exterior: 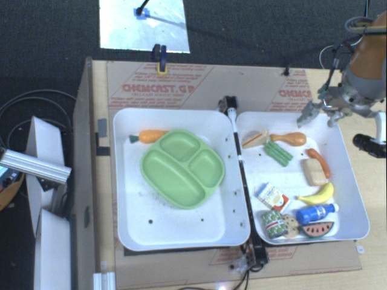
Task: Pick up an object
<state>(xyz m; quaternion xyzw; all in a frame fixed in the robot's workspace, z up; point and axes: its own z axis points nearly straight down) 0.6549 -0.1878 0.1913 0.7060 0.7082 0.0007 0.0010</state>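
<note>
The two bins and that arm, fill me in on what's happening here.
The arm's end effector hangs open over the far edge of the right bin with nothing between its fingers. That bin holds toy food: a drumstick, green beans, a hot dog, a banana, a blue bottle and a watermelon slice. The left bin holds a green divided plate and a carrot. Nothing has been picked yet.

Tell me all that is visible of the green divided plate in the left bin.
The green plate is pale green, looks like plastic, and has a rounded shape with three compartments split by raised ridges. It lies flat and face up near the middle of the left bin, turned at a slant. Nothing lies in its compartments. A toy carrot rests right beside its upper-left rim; contact cannot be told.
</note>
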